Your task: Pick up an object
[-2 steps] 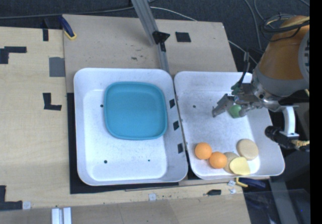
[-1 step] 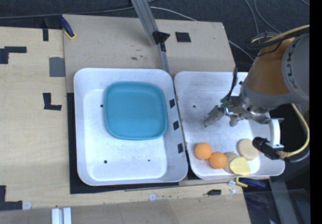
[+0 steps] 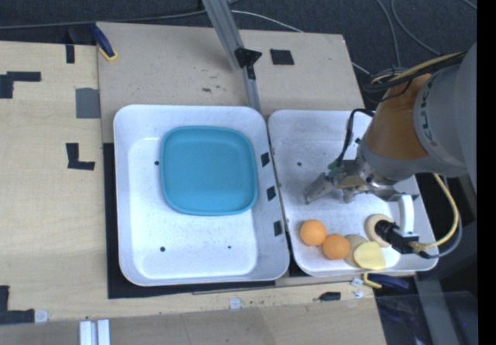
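Orange balls (image 3: 324, 239) lie just below the tool (image 3: 329, 190), apart.

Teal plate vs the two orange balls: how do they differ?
The teal plate is flat, squarish with rounded corners, and large; each orange ball is round and far smaller. The teal plate lies in the left bin; each orange ball sits in the right bin, near its front edge. Shared: both rest loose on a bin floor, ungripped.

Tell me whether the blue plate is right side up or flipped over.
Right side up, apparently: the blue plate lies flat in the left bin, with a raised rim around a lower centre.
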`<state>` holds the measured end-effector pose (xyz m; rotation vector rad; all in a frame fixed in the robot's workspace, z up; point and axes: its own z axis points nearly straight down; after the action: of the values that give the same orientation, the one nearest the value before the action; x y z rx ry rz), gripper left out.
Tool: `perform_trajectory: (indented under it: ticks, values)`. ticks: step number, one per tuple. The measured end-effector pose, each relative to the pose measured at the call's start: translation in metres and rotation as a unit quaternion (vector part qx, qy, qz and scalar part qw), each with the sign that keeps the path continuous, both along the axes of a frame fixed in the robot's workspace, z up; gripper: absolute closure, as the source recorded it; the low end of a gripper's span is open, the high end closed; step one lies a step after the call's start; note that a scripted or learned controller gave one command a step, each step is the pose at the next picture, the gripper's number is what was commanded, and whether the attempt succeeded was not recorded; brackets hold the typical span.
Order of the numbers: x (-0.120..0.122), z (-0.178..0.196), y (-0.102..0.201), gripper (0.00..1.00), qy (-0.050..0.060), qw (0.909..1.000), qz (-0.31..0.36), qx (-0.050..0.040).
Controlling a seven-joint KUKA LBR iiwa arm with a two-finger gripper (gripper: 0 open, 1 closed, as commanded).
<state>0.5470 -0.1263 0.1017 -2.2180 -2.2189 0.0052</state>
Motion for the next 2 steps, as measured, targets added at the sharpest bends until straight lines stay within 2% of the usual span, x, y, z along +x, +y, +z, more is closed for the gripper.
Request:
perform_trajectory:
  ticks: [1, 2]
  values:
    - [0.001, 0.013, 0.0, 1.0, -0.002, 1.0, 0.0, -0.0002]
    - [0.006, 0.074, 0.003, 1.0, -0.005, 1.0, 0.0, -0.0006]
